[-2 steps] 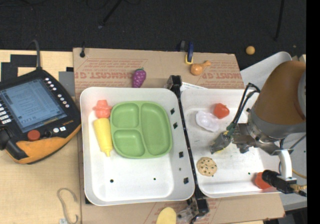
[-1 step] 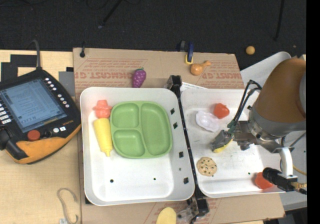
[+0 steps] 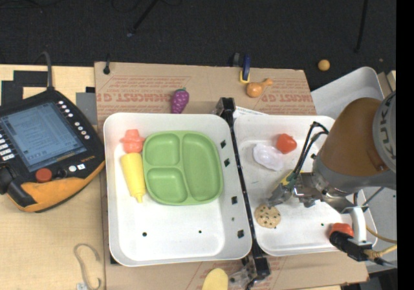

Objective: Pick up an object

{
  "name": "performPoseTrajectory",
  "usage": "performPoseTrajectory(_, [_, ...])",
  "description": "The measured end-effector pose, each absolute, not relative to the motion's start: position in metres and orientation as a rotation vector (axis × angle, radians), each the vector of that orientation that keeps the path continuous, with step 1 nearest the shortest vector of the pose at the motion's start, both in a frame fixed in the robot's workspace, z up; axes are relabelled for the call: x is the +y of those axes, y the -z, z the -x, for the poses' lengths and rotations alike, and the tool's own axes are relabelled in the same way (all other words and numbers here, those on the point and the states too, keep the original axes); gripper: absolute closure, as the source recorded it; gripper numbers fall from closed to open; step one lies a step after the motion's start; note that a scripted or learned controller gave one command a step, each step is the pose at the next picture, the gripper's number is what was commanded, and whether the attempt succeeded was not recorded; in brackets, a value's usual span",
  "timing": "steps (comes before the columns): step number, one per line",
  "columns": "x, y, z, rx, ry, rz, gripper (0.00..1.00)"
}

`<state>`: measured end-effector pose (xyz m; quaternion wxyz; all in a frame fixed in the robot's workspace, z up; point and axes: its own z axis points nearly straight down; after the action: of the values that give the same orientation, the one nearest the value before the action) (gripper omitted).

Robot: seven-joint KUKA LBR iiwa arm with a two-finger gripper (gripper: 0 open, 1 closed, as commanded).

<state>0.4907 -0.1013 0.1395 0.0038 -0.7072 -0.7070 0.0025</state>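
1. Low over the right bin [image 3: 304,243], the gripper [image 3: 279,197] sits at the arm's [image 3: 352,149] nine o'clock side; whether it is apart or together cannot be told from this angle, and nothing shows between its tips.
2. Just at the gripper's seven o'clock lies a cookie [image 3: 267,216], close to it but with a small gap.
3. At the gripper's twelve o'clock a red piece [image 3: 286,143] rests in the same bin, with a white lump [image 3: 267,156] just beside it at its eight o'clock.
4. An orange-red item [image 3: 341,230] lies at the bin's four o'clock corner, partly hidden by the arm's hardware.
5. Inside the left bin [image 3: 168,237] a green tray [image 3: 181,167] with three compartments takes the upper middle.
6. At the tray's nine o'clock stands a yellow bottle [image 3: 133,175], with a pink toy [image 3: 132,141] touching its top end.
7. On the cardboard beyond the bins lie purple grapes [image 3: 180,99] and, well to their three o'clock, an orange gourd [image 3: 256,87].
8. A teach pendant [image 3: 45,149] rests on the bench at the left bin's nine o'clock.
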Motion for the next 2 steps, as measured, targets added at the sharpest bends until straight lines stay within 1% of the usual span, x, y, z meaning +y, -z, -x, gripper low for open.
performPoseTrajectory(1, [-0.099, -0.088, -0.492, -2.219, 0.003, 2.219, 0.00])
performPoseTrajectory(2, [-0.101, -0.101, -0.492, -2.212, 0.005, 2.225, 1.00])
